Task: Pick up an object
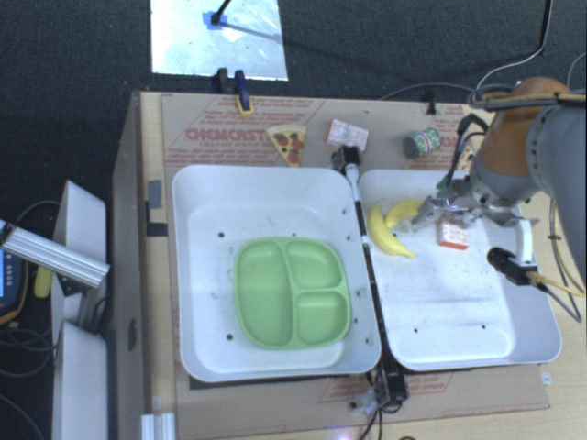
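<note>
In the right bin (459, 328) a yellow banana (386, 234) lies near the far left corner, with a second yellow piece (402, 212) just behind it. A small orange and white box (452, 236) rests a little to their right. My gripper (444, 211) hangs low over the far part of this bin, between the yellow piece and the box, right above the box's far edge. Nothing can be seen held in it. The grey arm with its orange band (514, 145) comes in from the right.
A green divided plate (292, 291) sits in the left bin (211, 209). On the cardboard behind the bins lie a toy pizza slice (289, 144), a white and red packet (347, 134) and a green can (424, 141). A black part with cables (510, 264) overhangs the right bin's right side.
</note>
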`<act>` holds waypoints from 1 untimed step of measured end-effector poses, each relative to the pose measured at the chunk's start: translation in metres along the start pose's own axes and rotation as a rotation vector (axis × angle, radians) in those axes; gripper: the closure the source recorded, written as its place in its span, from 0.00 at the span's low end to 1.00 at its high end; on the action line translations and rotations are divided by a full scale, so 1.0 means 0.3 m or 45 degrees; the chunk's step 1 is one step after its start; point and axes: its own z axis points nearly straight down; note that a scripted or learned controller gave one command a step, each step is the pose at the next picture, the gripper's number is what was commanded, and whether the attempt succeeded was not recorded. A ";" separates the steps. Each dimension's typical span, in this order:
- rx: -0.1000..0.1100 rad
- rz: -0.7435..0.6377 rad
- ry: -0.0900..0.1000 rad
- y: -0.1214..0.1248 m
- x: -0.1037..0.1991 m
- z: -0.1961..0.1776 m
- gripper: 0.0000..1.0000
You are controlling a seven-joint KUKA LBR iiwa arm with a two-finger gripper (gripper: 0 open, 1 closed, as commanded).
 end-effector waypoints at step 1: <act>0.046 -0.002 -0.006 0.107 0.036 0.003 0.00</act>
